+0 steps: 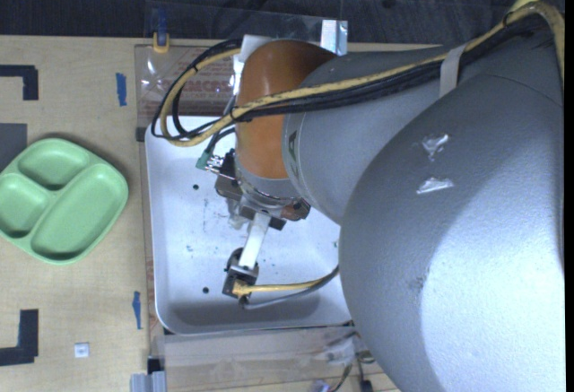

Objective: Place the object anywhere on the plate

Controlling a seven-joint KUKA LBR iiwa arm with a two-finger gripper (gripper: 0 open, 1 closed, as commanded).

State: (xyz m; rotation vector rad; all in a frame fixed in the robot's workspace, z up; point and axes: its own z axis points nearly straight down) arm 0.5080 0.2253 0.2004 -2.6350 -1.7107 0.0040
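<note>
**Condition.** The tool [261,209] is positioned low over the white bin [179,229], near the bin's centre, beneath the orange band [269,85] of the arm [430,202]. Whether the tool is released, clenched or grasping anything cannot be told, since it is covered from above by the wrist. The position of the object cannot be told either; the bin floor under the wrist and arm is hidden. A few dark specks [190,247] are seen on the bare floor at 9 o'clock of the tool, too small to be identified. The green plate [76,211], divided into three compartments, is laid on the bench [72,94] at 9 o'clock of the bin, well apart from the tool and outside the bin wall.

**Stage.** The pick is judged to be in hand; nothing is seen on the plate.

**Faults to be expected.**
- An empty transfer is likely if the object is not secured before lifting, as the grasp cannot be confirmed from above.
- The object may be struck against the bin wall at 9 o'clock if the lift is too low before the traverse.
- The plate is not seen to be fastened; it may be pushed along the bench if it is touched on descent.
- A release over a dividing ridge may cause the object to tip or roll off.
- The looped cable [179,103] at 11 o'clock may be snagged during the traverse.
</note>
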